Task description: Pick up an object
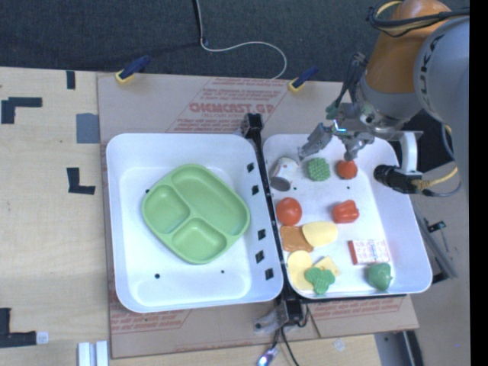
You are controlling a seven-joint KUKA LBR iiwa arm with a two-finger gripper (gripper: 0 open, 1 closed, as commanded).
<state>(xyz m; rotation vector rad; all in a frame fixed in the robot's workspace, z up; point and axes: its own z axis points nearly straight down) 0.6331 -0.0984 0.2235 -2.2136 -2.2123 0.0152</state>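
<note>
Crowded right white bin [408, 227]: your open two-finger gripper [332, 145] straddles the bumpy green toy [318, 169]; its neighbouring red ball [347, 169] could get knocked.

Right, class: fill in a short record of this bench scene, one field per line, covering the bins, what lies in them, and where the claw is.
left bin: holds a green tray with three compartments
right bin: holds toy foods
near claw: green ball, small tomato
middle: large tomato, red pepper, yellow piece
front: broccoli, red-white packet, green piece
claw: open, over the right bin's far edge, above the green ball and small tomato, holding nothing
</note>
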